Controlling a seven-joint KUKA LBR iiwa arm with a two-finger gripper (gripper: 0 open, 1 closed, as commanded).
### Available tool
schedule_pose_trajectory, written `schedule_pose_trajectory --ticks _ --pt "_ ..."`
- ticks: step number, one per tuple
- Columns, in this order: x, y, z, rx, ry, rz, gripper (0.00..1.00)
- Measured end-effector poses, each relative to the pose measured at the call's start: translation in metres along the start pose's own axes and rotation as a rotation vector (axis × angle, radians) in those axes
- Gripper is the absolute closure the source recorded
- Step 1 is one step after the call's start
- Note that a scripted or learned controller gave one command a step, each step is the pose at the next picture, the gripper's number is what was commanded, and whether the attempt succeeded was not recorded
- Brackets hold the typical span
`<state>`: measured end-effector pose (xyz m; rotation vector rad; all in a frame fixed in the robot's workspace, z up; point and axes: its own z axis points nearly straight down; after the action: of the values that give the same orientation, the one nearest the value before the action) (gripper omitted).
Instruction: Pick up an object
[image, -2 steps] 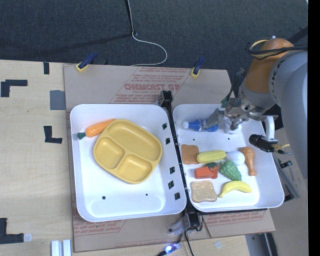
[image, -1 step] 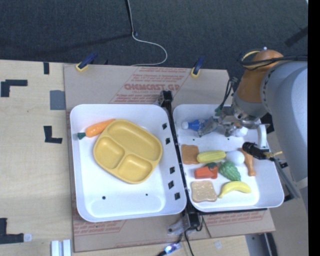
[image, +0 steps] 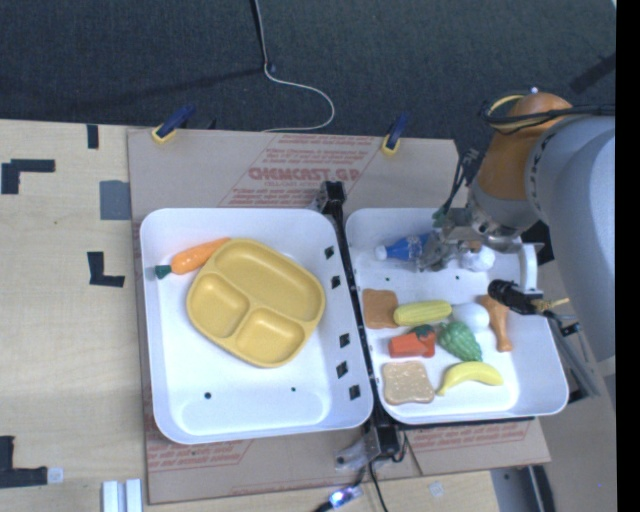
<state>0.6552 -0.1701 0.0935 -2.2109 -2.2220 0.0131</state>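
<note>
Reaching in from the right, the grey arm with its orange band (image: 510, 160) puts the gripper (image: 440, 250) low over the far part of the right bin (image: 535, 400). Gripper detail is dark and cluttered from this angle; whether it is spread or pressed together cannot be told. A small blue bottle-like object (image: 405, 248) lies on its side just left of the gripper tip, touching it or very nearly; contact not resolvable, and the object is not seen between anything that would hold it. Right bin contents, nearer than the gripper: brown bread-like slice (image: 378, 308) at left, yellow corn cob (image: 422, 313) just right of it, red-orange piece (image: 412, 344) touching a green leafy vegetable (image: 460, 341), toast slice (image: 407, 382) at near left, banana (image: 470, 376) beside it, white egg-like object (image: 473, 317) right of the corn, and an orange stick-shaped item (image: 497, 322) along the right side. Another white rounded object (image: 481, 260) sits just right of the gripper. Left bin (image: 165, 400): yellow divided plate (image: 256, 301), tilted relative to the bin walls, with a toy carrot (image: 193, 257) at its far left edge, touching or just beside the plate. Both bins rest on a cardboard sheet (image: 290, 170) held by blue-and-yellow clamps (image: 172, 123) at its far edge.
</note>
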Motion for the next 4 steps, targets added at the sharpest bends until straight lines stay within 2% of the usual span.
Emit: schedule_pose_trajectory --ticks 1,2,3,4 --pt "0.001 -0.002 -0.064 -0.016 0.000 0.004 1.00" --pt "-0.006 0.001 -0.110 -0.015 0.000 0.003 1.00" --pt "-0.005 0.002 -0.132 -0.012 0.001 0.003 1.00" --pt "0.051 -0.021 -0.139 -0.010 0.002 -0.001 1.00"
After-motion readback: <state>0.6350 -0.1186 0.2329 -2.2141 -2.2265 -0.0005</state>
